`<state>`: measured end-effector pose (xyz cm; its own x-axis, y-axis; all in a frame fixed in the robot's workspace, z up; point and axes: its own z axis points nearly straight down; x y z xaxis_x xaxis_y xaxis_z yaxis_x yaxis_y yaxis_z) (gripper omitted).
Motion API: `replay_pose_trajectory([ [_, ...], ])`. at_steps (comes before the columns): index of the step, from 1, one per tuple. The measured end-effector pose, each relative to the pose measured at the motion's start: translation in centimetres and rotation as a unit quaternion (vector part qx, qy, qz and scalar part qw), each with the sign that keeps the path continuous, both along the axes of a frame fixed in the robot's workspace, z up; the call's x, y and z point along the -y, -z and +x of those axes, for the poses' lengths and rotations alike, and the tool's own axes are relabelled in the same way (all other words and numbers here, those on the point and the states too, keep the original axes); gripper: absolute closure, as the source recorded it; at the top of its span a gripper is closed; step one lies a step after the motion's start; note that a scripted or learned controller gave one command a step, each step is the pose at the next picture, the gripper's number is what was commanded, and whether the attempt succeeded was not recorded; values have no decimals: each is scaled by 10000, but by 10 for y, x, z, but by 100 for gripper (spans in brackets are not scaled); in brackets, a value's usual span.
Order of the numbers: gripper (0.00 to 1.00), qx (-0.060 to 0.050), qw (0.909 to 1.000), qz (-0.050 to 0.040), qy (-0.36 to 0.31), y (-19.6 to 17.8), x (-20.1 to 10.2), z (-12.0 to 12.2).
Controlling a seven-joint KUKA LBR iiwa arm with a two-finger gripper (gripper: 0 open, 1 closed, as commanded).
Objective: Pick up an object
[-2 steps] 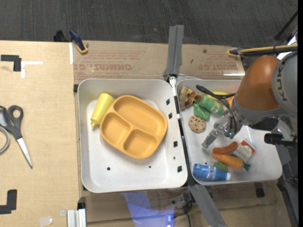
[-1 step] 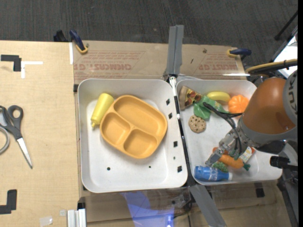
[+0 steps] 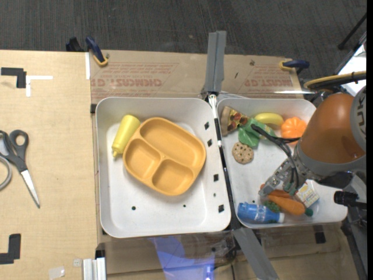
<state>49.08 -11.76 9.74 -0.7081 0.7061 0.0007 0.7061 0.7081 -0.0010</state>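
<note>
Lying along the lower edge of the right bin [image 3: 245, 182], a blue bottle [image 3: 258, 213] sits beside an orange carrot toy [image 3: 287, 202]. Just above them the gripper [image 3: 281, 182] hangs low over the bin floor, its fingers too blurred and crowded to tell whether they are apart or closed on anything. A small white carton [image 3: 308, 193] lies at the carrot's right. Higher up are a cookie [image 3: 242, 152], a green item [image 3: 252, 134], a pizza slice [image 3: 235, 119], a banana [image 3: 268, 118] and an orange fruit [image 3: 293, 126]. In the left bin [image 3: 151, 217] rest a yellow divided plate [image 3: 164, 155] and a yellow bottle [image 3: 125, 134]. Scissors [image 3: 20, 162] lie at far left.
</note>
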Motion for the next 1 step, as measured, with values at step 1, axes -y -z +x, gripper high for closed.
replay_pose_trajectory([
  [1,100,-1,9999,-4,166,-120,-48,31],
])
